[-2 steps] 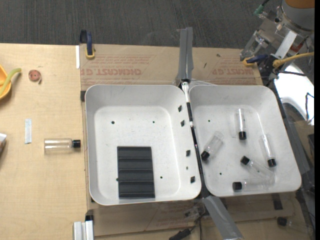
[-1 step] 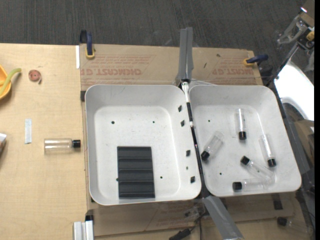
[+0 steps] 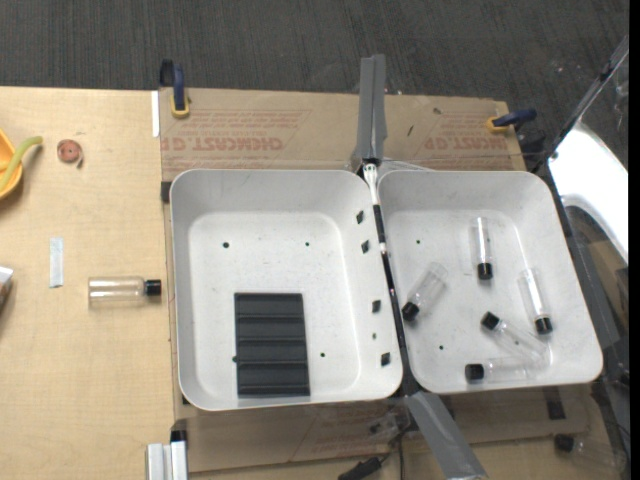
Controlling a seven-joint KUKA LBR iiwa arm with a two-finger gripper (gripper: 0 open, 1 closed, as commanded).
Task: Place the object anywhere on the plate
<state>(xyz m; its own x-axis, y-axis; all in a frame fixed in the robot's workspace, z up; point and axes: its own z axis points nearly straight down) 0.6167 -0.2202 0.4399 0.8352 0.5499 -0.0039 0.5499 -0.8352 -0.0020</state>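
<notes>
Dark grey carpet runs along the top; below it a light wooden desk (image 3: 80,368) carries a brown cardboard sheet (image 3: 240,133), held by blue clamps at its top-left (image 3: 172,80) and top-right (image 3: 512,120). Two shallow white bins sit side by side on the cardboard, touching along the middle.

L bin (image 3: 200,268): a black ribbed rectangular plate (image 3: 270,345) lies flat, low and a bit left of centre, w/ nothing on it.

R bin (image 3: 560,268): five clear plastic vials w/ black caps, all lying down. One (image 3: 483,248) is upper centre, cap toward the near side. One (image 3: 424,293) lies tilted by the bin's left wall, cap at its lower left. One (image 3: 534,303) is at the right, cap at its lower end. One (image 3: 505,333) lies slanted just beside that one. One (image 3: 497,371) lies along the near wall, cap to the left. So the task objs are all in the R bin, well apart from the plate.

Hand: can't tell how far open it is, or whether it has hold of anything.

Off to the left on the bare desk: another clear vial w/ black cap (image 3: 123,288), a small white strip (image 3: 56,263), a small reddish round disc (image 3: 68,151) and a yellow obj (image 3: 8,168) cut off by the edge. A grey metal bar (image 3: 372,108) runs up from where the bins meet.
</notes>
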